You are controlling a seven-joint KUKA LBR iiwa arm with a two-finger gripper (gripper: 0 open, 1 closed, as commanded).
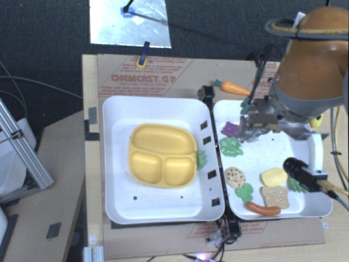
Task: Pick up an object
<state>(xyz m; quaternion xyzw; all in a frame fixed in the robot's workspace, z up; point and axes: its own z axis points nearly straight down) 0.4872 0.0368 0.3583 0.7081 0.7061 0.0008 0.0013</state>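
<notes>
Hovering over the right bin (313, 146) near purple grapes (230, 129), the hand (246, 131) has an unreadable grip.

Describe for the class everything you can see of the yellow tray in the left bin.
The yellow tray looks like smooth moulded plastic, pale yellow, with rounded corners. It has three compartments: one long one across the far side and two smaller ones side by side at the near side. It lies flat, right way up, slightly turned, near the middle of the left bin. A small green toy piece sits against its right edge. Its compartments look bare.
</notes>
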